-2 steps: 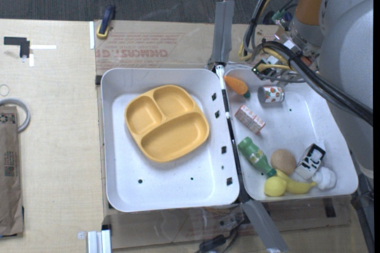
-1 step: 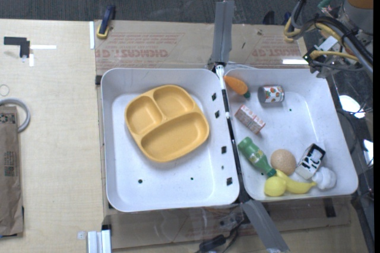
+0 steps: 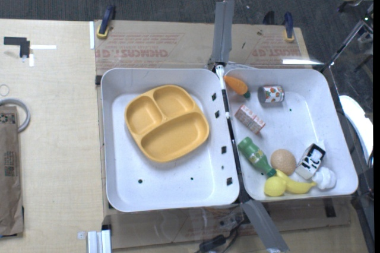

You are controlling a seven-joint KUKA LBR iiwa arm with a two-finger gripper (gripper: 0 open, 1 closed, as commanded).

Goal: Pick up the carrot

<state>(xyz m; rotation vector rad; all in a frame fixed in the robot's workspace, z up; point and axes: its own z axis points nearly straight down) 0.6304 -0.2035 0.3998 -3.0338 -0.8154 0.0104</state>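
The carrot is a small orange piece with a green tip. It lies in the far left corner of the right bin, close to the wall between the two bins.
The right bin also holds a small can, a pink carton, a green bottle, a tan ball, a yellow banana and lemon, and a black-and-white box. A yellow divided plate sits in the left bin.
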